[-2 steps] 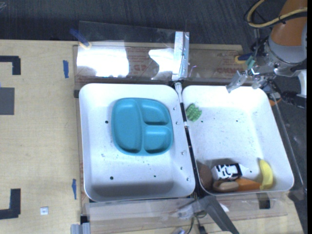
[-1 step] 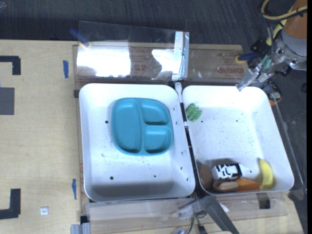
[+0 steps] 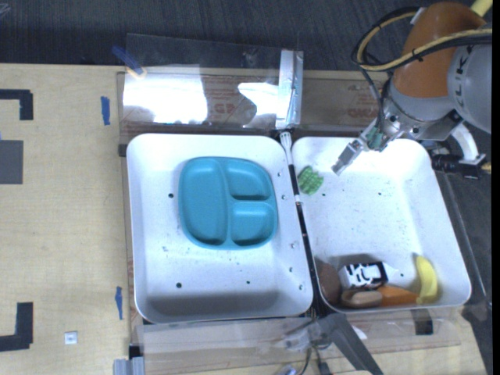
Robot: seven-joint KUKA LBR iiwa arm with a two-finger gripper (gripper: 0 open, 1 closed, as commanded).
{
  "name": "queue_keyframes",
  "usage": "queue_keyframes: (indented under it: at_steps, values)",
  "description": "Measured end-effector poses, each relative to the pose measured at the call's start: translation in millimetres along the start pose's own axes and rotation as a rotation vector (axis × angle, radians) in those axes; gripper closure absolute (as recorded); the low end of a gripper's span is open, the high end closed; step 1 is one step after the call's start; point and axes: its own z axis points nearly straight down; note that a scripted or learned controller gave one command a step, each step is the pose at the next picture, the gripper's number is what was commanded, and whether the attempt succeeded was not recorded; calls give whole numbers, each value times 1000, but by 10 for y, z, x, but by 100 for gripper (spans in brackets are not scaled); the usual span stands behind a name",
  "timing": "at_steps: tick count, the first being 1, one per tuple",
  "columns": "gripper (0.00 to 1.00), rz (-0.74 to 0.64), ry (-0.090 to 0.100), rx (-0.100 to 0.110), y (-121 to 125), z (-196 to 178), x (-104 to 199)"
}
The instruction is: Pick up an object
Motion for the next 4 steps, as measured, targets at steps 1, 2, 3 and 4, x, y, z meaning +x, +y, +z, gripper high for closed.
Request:
queue_keyframes:
  at_steps: [1,2,3,4]
  values:
    - [0,283,-9,-7,-262,-632,-397]
    - [0,1019,-3,-5,-58,-1023,156]
    - [0,1114,1,5,108,-277,1266]
    - [0,786,-4,-2,258,-355,406]
